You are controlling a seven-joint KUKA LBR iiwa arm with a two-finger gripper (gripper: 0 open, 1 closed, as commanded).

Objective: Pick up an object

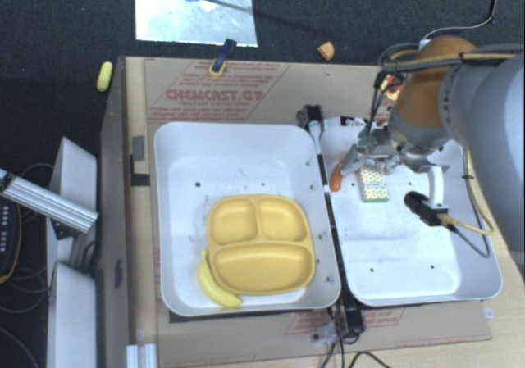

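My gripper (pixel 373 163) hangs over the back left part of the right bin (pixel 426 276). It is open, with one finger on each side of the top end of a small green-and-white checkered block (pixel 375 187) that lies on the bin floor just below it. Nothing is held between the fingers. An orange carrot-like piece (pixel 335 177) leans against the right bin's left wall, a little left of the gripper. In the left bin (pixel 176 194) a yellow divided plate (pixel 261 243) lies flat, with a yellow banana (pixel 212 284) along its lower left rim.
A black connector with a yellow cable (pixel 426 209) hangs from the arm over the right bin. The grey arm (pixel 484 112) covers the bin's back right corner. Small yellow (pixel 104 75) and tan (pixel 326 50) items lie on the dark floor behind the bench.
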